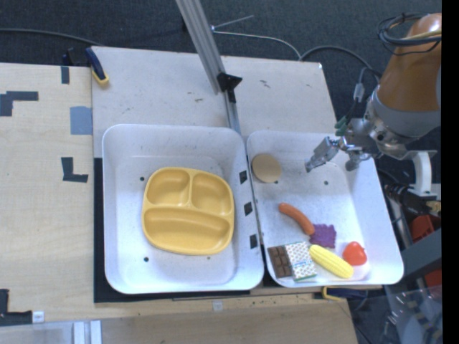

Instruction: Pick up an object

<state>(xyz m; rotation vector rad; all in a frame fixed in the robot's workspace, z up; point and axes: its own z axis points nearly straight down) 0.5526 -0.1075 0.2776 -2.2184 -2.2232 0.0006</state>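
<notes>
Holding yellow tray (189, 210): left bin (122, 264)

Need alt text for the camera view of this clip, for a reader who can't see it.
A grey robot arm reaches in from the right, its gripper over the right white bin, near a round tan cookie. That bin also holds a hot dog, purple grapes, corn, a red piece and a chocolate bar. The left bin holds a yellow divided plate.

Yellow divided plate (189, 210), left bin (115, 192)

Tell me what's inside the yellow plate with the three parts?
The yellow plate in the left bin has nothing in its compartments. Whatever lies under it is covered.
</notes>
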